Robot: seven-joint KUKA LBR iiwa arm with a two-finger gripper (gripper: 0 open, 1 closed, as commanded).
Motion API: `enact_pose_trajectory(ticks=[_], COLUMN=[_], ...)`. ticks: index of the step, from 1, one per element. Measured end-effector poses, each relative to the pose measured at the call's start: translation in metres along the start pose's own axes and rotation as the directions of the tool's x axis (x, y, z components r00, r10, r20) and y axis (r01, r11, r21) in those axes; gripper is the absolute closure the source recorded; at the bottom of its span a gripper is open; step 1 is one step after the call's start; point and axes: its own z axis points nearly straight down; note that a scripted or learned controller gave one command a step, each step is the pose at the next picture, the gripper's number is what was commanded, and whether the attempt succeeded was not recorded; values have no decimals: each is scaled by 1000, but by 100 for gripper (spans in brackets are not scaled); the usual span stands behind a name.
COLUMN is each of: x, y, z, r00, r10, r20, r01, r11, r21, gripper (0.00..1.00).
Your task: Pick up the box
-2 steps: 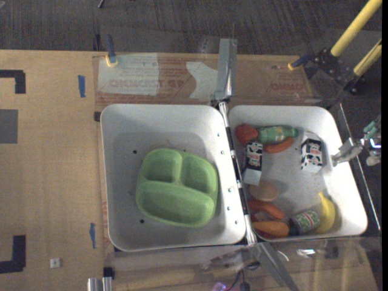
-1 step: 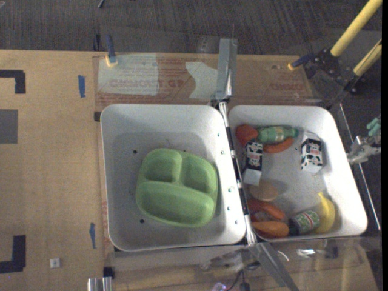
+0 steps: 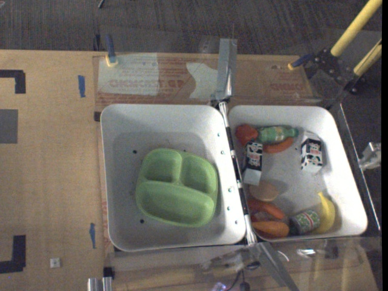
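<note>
Carrot [image 3: 271, 228] at near wall of right bin [image 3: 291, 110]; box [image 3: 253, 162] beside its left wall, long axis near-to-far, cow-print end farthest.

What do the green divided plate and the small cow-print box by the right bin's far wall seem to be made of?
The green plate: probably moulded plastic, with one even colour, rounded compartments and a soft sheen. The cow-print box: likely printed card or a plastic toy carton, with flat faces and sharp edges; the picture leaves that open.

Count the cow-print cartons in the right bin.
2. One carton lies against the bin's left wall, below the tomato; the other carton stands near the right wall. Nothing suggests more hidden ones.
</note>
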Motion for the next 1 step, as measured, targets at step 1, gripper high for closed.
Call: enact_pose_trajectory(ticks=[1], x=[8], y=[78], z=[-78], r00=[1000], r10=[30], r20=[0], r01=[-30], r11=[1000], r21=[0], gripper=[100])
